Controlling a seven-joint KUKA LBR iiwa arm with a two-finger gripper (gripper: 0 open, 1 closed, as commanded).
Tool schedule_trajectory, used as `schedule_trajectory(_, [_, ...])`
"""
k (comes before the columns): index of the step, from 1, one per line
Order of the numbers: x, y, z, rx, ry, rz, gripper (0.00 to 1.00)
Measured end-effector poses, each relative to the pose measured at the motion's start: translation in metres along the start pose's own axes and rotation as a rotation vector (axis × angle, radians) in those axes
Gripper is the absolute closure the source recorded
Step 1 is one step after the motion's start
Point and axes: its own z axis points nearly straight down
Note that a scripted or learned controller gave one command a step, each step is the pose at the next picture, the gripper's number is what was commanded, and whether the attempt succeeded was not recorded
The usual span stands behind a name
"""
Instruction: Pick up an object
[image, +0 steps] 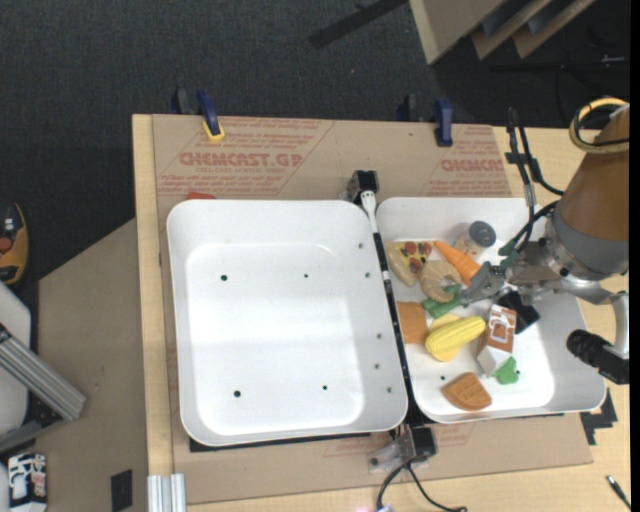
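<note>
Toy food is crowded into the right bin (570, 395). There is a pizza slice (408, 258), an orange carrot (460, 262), a tan piece (436, 281), a green piece (445, 298), an orange block (411, 322), a yellow corn cob (455, 336), a small brown and white carton (498, 336), a small green piece (509, 373) and an orange-brown bread piece (467, 391). My gripper (488, 284) hangs low over the middle of this bin, between the carrot and the carton. Its body hides what lies right under it.
The left bin (270, 320) lies beside the right one, their rims meeting in the middle. A grey round lid (482, 234) rests at the back of the right bin. Blue clamps (210, 115) (442, 120) hold the board's far edge. The arm's orange band (600, 190) overhangs the right bin's right side.
</note>
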Motion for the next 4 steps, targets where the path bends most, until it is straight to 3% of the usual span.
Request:
schedule_trajectory(1, [0.013,0.040,0.139,0.002,0.001,-0.001,0.00])
schedule_trajectory(2, [-0.015,0.096,0.132,-0.006,-0.003,-0.001,0.00])
schedule_trajectory(3, [-0.022,0.154,0.132,0.033,0.012,0.003,0.00])
schedule_trajectory(4, [-0.052,0.152,0.136,0.028,0.015,0.003,0.00])
